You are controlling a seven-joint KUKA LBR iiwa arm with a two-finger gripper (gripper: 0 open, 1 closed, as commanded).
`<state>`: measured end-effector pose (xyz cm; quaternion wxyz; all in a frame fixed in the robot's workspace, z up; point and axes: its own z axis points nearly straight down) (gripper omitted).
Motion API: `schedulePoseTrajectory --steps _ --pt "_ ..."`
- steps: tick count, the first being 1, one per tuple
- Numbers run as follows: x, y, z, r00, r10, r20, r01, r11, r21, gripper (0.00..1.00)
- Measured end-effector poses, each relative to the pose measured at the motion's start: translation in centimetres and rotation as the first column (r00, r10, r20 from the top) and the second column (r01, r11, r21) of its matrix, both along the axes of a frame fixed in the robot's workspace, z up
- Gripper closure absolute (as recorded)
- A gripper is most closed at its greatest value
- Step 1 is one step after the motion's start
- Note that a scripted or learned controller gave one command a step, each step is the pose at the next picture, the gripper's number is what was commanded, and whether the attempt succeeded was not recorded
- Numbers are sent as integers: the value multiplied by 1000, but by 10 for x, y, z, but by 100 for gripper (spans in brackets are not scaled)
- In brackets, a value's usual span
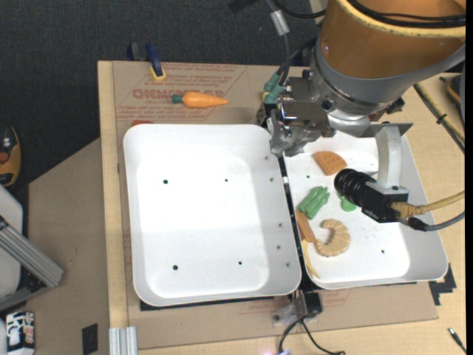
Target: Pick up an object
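My gripper [283,140] hangs low over the far left corner of the right bin [421,254], close to the wall shared with the left bin [148,198]. The wrist and its mounts cover the tip. In the right bin lie a tan wedge-shaped piece [329,161], a green leafy toy [314,200], a small green bit [349,206], a curled beige croissant-like piece [332,239] and a thin brown stick [305,228]. The tan wedge is the closest, a little to the gripper's right and nearer the camera.
An orange toy carrot [203,100] and a blue and yellow clip [154,61] lie on the cardboard behind the left bin. A black cylinder [366,193] on the arm's mount hangs over the middle of the right bin. Cables trail off to the right.
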<state>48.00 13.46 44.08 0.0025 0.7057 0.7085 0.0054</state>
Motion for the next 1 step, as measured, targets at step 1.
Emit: schedulePoseTrajectory --steps 1 --pt "-3 93 -39 1000 7 -18 -7 1000 -4 100"
